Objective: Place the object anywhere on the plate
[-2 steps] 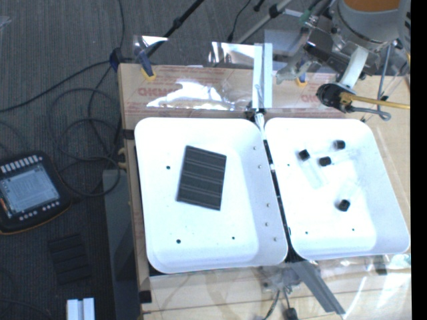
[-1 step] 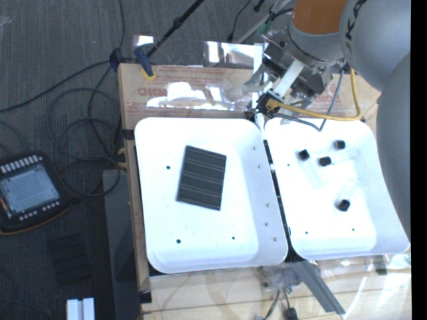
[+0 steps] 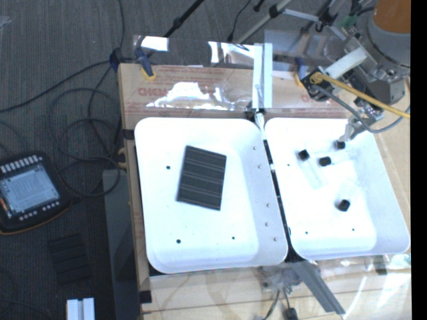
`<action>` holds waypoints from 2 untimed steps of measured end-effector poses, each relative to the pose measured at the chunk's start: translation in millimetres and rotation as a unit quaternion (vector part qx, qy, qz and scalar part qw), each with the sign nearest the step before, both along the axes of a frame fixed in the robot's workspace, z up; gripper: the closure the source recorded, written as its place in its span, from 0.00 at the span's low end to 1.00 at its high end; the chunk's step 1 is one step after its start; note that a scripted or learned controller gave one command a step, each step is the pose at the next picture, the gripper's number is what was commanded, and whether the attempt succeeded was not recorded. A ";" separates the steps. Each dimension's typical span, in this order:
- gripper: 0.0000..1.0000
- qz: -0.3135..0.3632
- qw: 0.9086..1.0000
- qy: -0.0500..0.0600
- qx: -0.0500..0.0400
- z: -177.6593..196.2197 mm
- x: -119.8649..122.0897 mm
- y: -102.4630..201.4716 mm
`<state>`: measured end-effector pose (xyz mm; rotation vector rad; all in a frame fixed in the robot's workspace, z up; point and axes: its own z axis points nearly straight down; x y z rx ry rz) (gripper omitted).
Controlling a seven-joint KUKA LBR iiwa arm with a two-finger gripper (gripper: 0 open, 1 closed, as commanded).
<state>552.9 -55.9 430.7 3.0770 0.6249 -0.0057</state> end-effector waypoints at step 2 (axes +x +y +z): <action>0.00 -0.065 0.998 0.000 0.000 2.8 -24.6 -81.5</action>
